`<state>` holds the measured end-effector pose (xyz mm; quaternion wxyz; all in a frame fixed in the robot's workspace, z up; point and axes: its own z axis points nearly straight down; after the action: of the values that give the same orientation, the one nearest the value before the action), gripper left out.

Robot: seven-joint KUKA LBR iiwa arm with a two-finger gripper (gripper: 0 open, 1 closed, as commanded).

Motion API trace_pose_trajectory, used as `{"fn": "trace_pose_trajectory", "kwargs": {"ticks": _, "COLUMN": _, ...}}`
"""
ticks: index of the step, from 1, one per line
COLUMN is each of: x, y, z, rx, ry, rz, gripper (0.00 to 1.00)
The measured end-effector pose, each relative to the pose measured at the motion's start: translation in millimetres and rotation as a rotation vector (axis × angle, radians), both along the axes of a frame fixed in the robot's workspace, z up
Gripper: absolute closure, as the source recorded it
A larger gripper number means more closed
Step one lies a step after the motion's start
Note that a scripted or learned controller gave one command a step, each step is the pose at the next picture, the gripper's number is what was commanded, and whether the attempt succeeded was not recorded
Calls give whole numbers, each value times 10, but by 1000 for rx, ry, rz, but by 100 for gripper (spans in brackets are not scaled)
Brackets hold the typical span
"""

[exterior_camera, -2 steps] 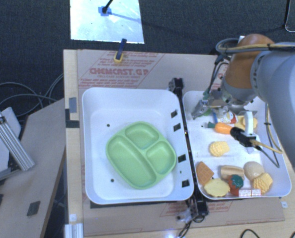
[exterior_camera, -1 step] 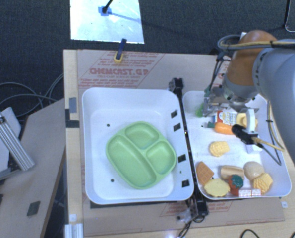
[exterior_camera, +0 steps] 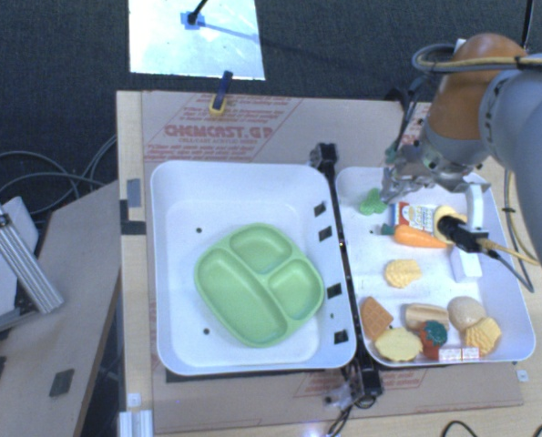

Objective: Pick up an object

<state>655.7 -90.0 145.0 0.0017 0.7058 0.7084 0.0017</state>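
My gripper point(exterior_camera: 395, 186) hangs low over the far left corner of the right bin point(exterior_camera: 509, 291). Just to its lower left lies a small green item point(exterior_camera: 373, 203), close to the gripper tip. I cannot make out whether anything is held. Right below the gripper sit a white and red carton point(exterior_camera: 420, 217) and an orange carrot point(exterior_camera: 419, 238). The grey arm with its orange band point(exterior_camera: 466, 80) comes in from the upper right.
The left bin point(exterior_camera: 184, 208) bears a green divided plate point(exterior_camera: 257, 285). Toy foods crowd the right bin's near end: a yellow cracker point(exterior_camera: 403, 273), a brown wedge point(exterior_camera: 375, 317), a beige egg point(exterior_camera: 465, 312) and a yellow waffle point(exterior_camera: 483, 335). A black divider point(exterior_camera: 336, 244) separates the bins.
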Motion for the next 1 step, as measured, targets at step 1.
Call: {"fn": "trace_pose_trajectory", "kwargs": {"ticks": 1, "x": 40, "y": 66, "z": 465, "rx": 0, "ry": -2, "rz": 2, "gripper": 100}}
